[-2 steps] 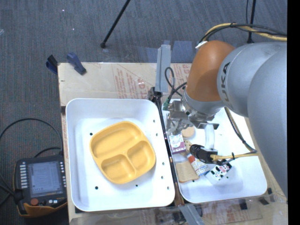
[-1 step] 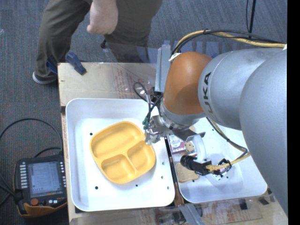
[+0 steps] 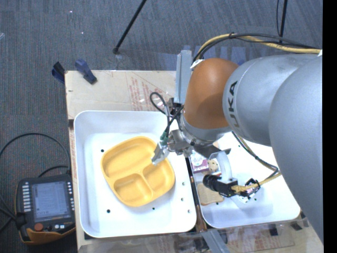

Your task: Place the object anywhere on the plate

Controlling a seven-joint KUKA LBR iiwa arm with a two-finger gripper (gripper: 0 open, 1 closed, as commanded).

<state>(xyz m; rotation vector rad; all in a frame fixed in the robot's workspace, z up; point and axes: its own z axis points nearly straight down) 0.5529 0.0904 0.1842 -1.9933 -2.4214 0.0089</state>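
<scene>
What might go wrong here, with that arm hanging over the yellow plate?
1. The gripper sits at the right edge of the yellow plate, close to the rim. Anything released here might land on the rim and slide off into the left bin.
2. I cannot make out any object at the gripper, so the pick may have failed.
3. Loose cables hang beside the wrist and could snag as it moves.

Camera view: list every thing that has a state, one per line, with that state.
Yellow plate: upright in the left bin, compartments bare.
Gripper: above the plate's right rim.
Handheld controller: on the floor left of the bench, screen lit.
Right bin: holds small objects.
</scene>
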